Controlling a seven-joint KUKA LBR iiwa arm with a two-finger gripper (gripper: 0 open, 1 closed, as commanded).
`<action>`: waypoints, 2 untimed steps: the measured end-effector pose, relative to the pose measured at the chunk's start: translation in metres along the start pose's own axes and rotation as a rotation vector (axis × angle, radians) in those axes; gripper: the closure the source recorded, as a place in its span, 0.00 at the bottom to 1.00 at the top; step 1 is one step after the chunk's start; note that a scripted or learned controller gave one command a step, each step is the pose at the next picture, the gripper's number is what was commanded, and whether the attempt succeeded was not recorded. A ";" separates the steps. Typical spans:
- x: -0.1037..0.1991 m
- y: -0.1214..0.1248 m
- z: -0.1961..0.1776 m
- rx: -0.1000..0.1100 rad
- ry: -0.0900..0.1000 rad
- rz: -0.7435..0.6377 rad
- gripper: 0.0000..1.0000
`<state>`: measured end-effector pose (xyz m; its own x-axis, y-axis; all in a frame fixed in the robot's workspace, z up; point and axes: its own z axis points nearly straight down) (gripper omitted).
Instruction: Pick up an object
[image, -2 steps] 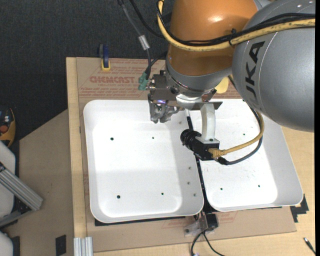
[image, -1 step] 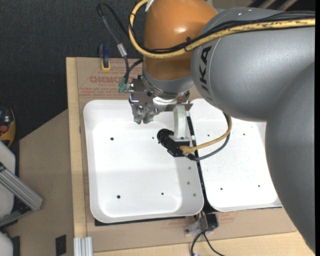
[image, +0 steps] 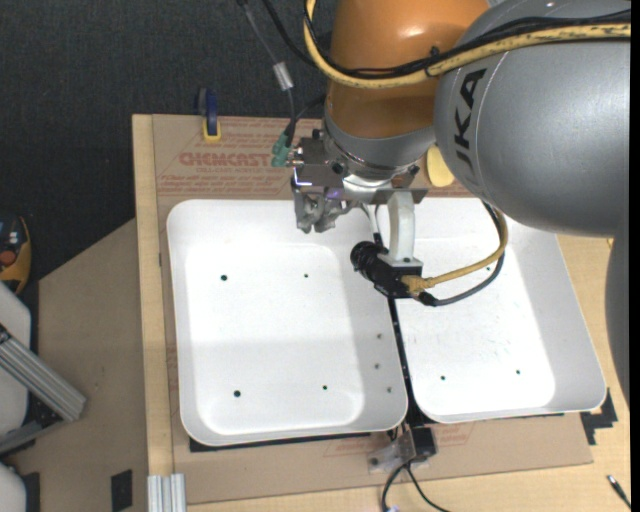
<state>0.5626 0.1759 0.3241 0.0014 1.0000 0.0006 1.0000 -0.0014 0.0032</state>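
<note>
My gripper (image: 317, 213) hangs from the grey and orange wrist (image: 385, 110) over the far edge of the left white bin (image: 270, 330), near its back right corner. The floor of that bin shows bare white plastic with a few small dark dots. The arm's bulk covers the back part of the right white bin (image: 500, 340), and what lies under it is hidden.
A black connector with a yellow cable (image: 395, 270) dangles over the seam between the bins. A blue clamp (image: 210, 112) stands at the back left of the brown board (image: 240, 160). An aluminium rail (image: 40, 375) lies off the bench to the left.
</note>
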 end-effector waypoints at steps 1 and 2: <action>0.038 0.028 0.056 0.007 -0.001 -0.004 1.00; 0.010 0.010 0.019 0.001 0.000 0.001 1.00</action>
<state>0.5726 0.1862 0.3051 0.0020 1.0000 0.0005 1.0000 -0.0020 0.0020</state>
